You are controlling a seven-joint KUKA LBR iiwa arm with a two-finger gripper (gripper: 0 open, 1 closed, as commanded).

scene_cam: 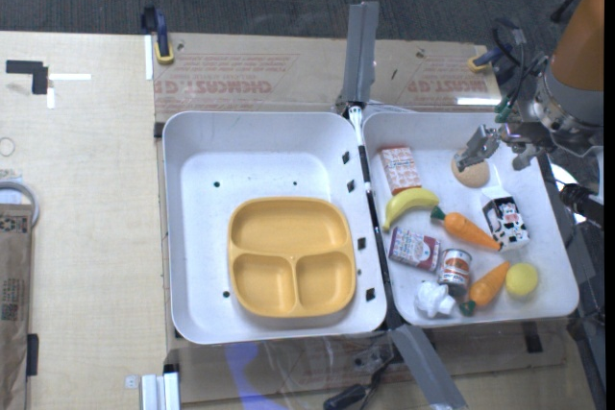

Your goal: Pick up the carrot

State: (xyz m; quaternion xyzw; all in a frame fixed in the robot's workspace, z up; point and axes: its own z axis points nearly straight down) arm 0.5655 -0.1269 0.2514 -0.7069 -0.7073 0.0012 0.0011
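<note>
Right now I see the carrot (468, 229) lying in the right bin (562, 302), long axis slanting, tip toward lower right, green end beside the banana (410, 205). My jaws (500, 147) hang spread, holding nothing, above the bin's far side.

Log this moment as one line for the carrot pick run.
task: pick carrot | tool: above right bin's back, near tan round item | carrots: two, lying in bin, none held | status: not yet grasped

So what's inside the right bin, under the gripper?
Under the gripper lies a tan round item in the right bin. Nearby: two carrots, banana. The gripper covers its far edge.
</note>
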